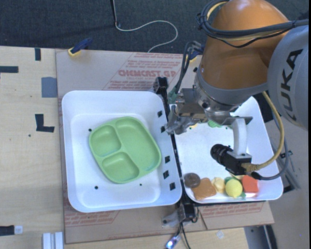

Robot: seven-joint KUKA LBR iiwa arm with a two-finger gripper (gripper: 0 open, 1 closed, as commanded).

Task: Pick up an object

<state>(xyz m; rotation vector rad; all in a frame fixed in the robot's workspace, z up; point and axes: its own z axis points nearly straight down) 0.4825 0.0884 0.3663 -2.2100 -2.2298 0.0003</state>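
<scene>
We see even, fairly bright overhead light. The two shallow white plastic bins (pixel 72 139) come out nearly washed out, with soft shadows along their inner walls. The glossy orange band (pixel 243 40) of the arm carries a pale sheen. Fine detail looks slightly soft and grainy throughout.

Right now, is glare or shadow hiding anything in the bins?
Camera view: even lighting, no strong glare on the left bin; the green tray is sharp with only a soft shadow. The arm covers the upper right bin, shading it; the small items along its near edge are slightly soft.
</scene>
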